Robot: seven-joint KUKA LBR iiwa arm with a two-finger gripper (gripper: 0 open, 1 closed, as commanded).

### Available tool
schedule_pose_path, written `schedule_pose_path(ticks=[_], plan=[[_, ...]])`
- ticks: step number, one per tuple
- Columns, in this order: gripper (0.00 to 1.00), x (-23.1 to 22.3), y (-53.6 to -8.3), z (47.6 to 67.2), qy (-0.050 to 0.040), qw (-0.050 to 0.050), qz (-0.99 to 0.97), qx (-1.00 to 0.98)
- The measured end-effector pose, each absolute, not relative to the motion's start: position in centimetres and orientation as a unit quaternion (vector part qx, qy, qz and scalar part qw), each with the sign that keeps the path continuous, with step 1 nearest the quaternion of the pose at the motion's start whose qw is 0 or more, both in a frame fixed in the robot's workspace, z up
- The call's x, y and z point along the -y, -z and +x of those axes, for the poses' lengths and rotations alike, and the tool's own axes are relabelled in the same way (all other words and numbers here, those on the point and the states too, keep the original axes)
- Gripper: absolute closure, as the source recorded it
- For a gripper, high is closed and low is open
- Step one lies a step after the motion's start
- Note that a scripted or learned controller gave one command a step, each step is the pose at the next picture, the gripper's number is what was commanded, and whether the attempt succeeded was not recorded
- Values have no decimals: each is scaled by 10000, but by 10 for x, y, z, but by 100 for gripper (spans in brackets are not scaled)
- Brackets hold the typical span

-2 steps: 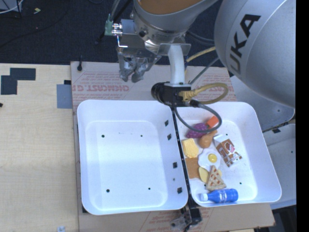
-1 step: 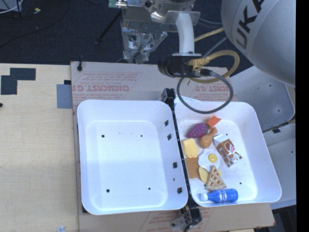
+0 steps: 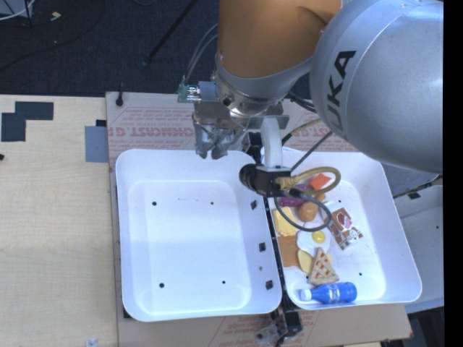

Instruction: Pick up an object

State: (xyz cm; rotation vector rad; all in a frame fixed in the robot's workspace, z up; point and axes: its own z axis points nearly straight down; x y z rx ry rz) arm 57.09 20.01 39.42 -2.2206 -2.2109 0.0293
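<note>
Camera view: grey two-finger gripper (image 3: pixel 214 147), grip state unreadable, hovers above left shallow white bin (image 3: pixel 137 230)'s far rim; blue plastic bottle (image 3: pixel 329 293) sits well right, so descending here risks grasping nothing.

The worktop (image 3: pixel 51 223) is pale wood. On it lies a cardboard sheet (image 3: pixel 155 125) with red print. The left bin (image 3: pixel 134 266) sits on this sheet, and the right bin (image 3: pixel 394 266) is touching the left bin along its right side.
</note>
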Motion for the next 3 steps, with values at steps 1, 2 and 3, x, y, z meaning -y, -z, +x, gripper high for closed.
schedule_pose_path(ticks=[1, 2, 3], plan=[[100, -203, -498, 607, 34, -19, -7064, 7079], [100, -245, -305, 601, -76, 40, -7061, 7080], [100, -244, -437, 629, 49, -23, -7060, 7082]])
